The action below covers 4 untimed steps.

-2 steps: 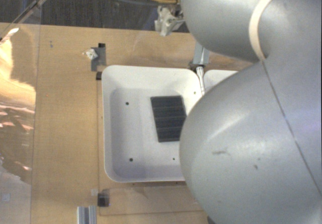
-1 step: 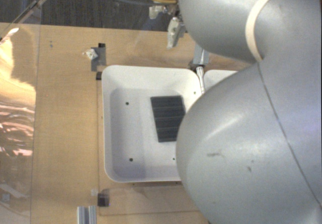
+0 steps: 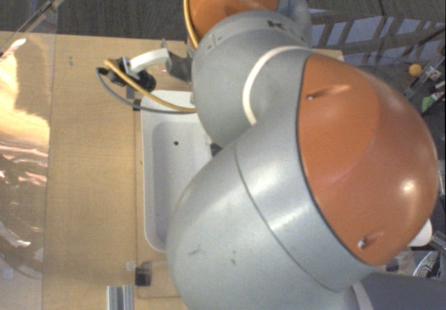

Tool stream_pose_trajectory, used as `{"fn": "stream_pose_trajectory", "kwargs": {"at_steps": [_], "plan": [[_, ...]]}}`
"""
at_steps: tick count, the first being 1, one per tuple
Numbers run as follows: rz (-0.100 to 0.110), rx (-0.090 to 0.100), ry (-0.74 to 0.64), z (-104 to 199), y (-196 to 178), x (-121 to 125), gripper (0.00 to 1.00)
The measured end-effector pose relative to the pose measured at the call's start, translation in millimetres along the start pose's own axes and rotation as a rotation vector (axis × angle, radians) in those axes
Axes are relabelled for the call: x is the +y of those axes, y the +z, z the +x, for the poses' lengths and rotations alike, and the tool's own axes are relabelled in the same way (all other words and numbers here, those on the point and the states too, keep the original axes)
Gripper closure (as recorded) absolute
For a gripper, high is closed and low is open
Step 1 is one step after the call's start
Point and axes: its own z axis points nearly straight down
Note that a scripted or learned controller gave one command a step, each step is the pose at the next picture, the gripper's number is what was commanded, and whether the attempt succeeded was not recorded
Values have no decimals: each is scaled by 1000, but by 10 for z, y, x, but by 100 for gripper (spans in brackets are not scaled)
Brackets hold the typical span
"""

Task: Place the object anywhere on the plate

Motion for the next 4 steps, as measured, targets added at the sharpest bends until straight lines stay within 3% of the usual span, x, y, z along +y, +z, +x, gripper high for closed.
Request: {"fn": "stream_pose_trajectory", "kwargs": {"at_steps": [1, 4], "plan": [[0, -1, -3, 121, 822, 458, 0], [0, 0, -3, 122, 821, 454, 0]]}}
